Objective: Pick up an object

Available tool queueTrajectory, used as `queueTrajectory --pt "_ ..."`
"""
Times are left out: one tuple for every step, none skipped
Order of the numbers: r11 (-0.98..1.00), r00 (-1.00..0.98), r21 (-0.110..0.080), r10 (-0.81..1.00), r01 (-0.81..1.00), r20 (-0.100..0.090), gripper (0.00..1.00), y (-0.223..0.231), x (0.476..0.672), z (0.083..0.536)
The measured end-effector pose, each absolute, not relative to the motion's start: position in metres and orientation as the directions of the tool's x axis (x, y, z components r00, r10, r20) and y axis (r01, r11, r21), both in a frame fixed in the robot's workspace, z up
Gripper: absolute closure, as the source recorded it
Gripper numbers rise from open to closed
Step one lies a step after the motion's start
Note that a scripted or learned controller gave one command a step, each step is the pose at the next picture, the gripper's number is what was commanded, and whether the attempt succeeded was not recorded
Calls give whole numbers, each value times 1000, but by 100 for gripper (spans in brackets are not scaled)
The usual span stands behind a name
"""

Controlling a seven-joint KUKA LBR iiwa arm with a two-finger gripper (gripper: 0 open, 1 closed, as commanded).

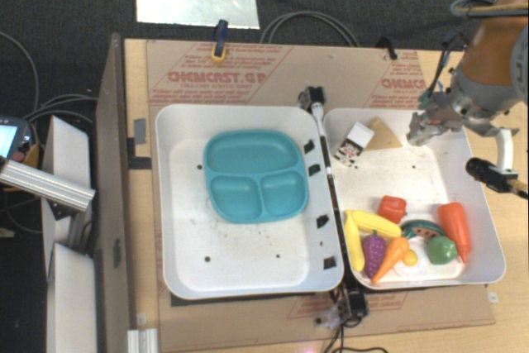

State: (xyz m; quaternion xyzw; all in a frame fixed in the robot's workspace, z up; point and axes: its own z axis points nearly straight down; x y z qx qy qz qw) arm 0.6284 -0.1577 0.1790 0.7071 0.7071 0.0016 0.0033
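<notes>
My gripper [419, 131] hangs over the far right part of the right bin [430, 169], just right of a tan wedge [383, 134] and a small white box [355, 141]. Nothing shows between its fingers. Toy food lies heaped at the bin's near end: a red pepper [392, 207], a yellow corn cob [374, 221], a banana [353, 240], purple grapes [374, 250], two carrots [455, 229] [392, 252], a green piece [441, 250] and a watermelon slice [421, 228].
The left bin [182, 202] holds a teal divided plate [254, 175]. Black clips [318, 169] line the ridge between the bins. A black part of the arm [493, 174] reaches over the right bin's right rim. Cables run behind the bench.
</notes>
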Motion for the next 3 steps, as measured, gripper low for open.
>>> queueTrajectory --pt "1 -1 3 1000 1000 -1 0 -156 628 175" --pt "1 -1 -6 1000 1000 2 0 -126 554 80" --pt "2 -2 4 1000 1000 -1 100 -128 559 95"
